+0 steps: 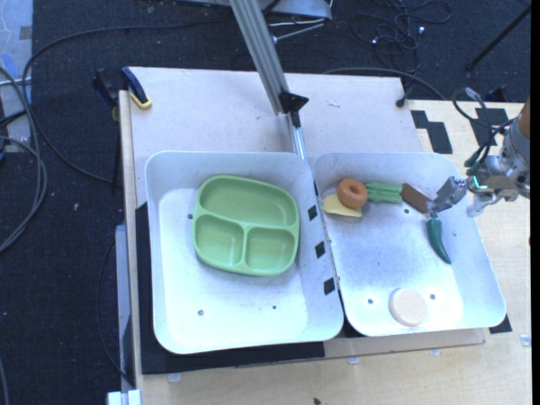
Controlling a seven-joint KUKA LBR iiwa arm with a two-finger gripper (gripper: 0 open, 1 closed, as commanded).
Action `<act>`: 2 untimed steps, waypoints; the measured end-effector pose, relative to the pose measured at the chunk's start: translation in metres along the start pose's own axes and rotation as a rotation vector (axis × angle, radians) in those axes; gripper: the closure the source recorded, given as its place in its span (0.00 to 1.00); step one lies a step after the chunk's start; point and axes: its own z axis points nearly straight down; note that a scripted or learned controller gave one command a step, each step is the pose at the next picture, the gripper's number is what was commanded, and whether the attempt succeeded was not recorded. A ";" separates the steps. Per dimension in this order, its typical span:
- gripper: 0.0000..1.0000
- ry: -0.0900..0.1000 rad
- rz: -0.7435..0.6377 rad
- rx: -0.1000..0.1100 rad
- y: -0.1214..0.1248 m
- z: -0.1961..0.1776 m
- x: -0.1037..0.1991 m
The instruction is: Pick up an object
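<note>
**Gripper at the right bin's far right edge**

The arm reached in from the right, and its gripper hung over the far right part of the right bin. How far the gripper stood open, and whether it had hold of anything, could not be told from above.

Just beside the gripper, on its left, lay a brown block. A green pepper lay just near of it, pointing toward the near side. Further left in the same bin a donut rested on a yellow piece, with a green vegetable between the donut and the block. A pale round disc sat well apart, at the bin's near side.

The left bin held a green tray with three compartments.
</note>
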 end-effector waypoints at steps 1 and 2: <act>0.00 -0.001 0.000 -0.003 0.001 -0.001 0.000; 0.00 0.000 0.002 0.000 0.000 0.044 -0.007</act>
